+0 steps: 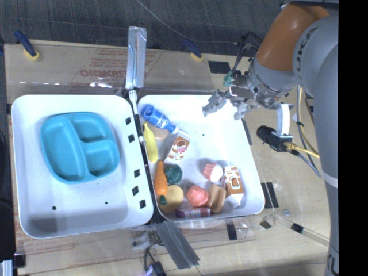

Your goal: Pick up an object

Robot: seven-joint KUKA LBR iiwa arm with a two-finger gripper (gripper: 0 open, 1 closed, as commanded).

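2 white bins (23,171), blue tray (80,145) left, toys crowding right, fingers (225,105) spread, grasping nothing.

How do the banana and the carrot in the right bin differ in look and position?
The banana is yellow, while the carrot is orange. The banana lies farther from the camera, just below the blue bottle; the carrot lies nearer, beside the pile of toy food. The carrot looks thicker than the slim banana. Both are long and lie lengthwise along the right bin's left wall.
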